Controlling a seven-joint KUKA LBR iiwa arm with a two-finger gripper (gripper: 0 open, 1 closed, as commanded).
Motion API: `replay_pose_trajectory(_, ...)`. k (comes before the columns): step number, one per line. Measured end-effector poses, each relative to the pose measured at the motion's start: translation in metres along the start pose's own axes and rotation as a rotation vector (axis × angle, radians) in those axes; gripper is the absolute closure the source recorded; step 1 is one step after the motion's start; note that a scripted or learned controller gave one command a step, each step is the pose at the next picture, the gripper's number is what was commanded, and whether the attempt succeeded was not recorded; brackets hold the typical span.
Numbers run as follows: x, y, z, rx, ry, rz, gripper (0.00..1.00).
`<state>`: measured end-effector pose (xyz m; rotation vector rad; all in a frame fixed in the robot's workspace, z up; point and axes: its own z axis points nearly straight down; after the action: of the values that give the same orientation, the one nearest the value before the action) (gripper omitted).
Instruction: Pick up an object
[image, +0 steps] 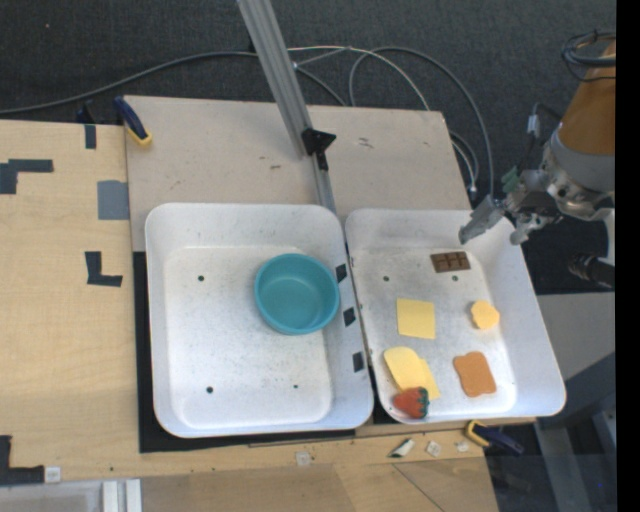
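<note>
Nothing is picked yet: gripper (497, 222) is poised, fingers spread and unloaded, over right bin (535, 345) (chocolate piece (450, 262) nearest).

Floor: dark grey carpet (150, 50) behind the bench.
Bench: light wooden top (60, 300) with grey and dark tape marks (112, 200).
Board: paler panel (220, 150) under the far edge of the bins.
Pole: grey metal bar (280, 75) slanting across the board.
Cables: thin wires (400, 65) looping over the carpet.
Clamp: blue and yellow clip (133, 121) at the board's corner.
</note>
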<state>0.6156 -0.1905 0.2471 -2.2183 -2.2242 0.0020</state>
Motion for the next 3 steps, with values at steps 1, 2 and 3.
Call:
replay_pose_trajectory(1,0.0,0.0,0.0,0.0,0.0,0.0,0.0)
replay_pose_trajectory(2,0.005,0.004,0.062,0.006,0.002,0.0,0.0)
replay_pose_trajectory(3,0.002,0.006,0.126,0.006,0.001,0.001,0.0)
